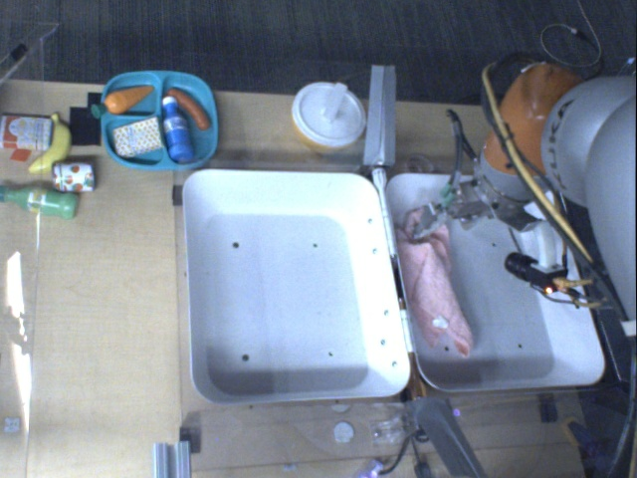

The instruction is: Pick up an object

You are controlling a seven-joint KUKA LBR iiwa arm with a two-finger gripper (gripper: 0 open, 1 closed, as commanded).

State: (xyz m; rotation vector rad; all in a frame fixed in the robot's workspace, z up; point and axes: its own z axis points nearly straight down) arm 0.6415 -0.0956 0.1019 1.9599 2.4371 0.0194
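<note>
We find the pink cloth (435, 287) lying crumpled along the right bin's (567, 366) left wall. We judge it soft, light, best pinched at a raised fold. The gripper (435, 217) sits at its upper end; finger state cannot be told.

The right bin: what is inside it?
Inside the right bin lies a pink cloth along its left wall, with the gripper at the cloth's top end. Anything beneath the cloth is hidden.
</note>
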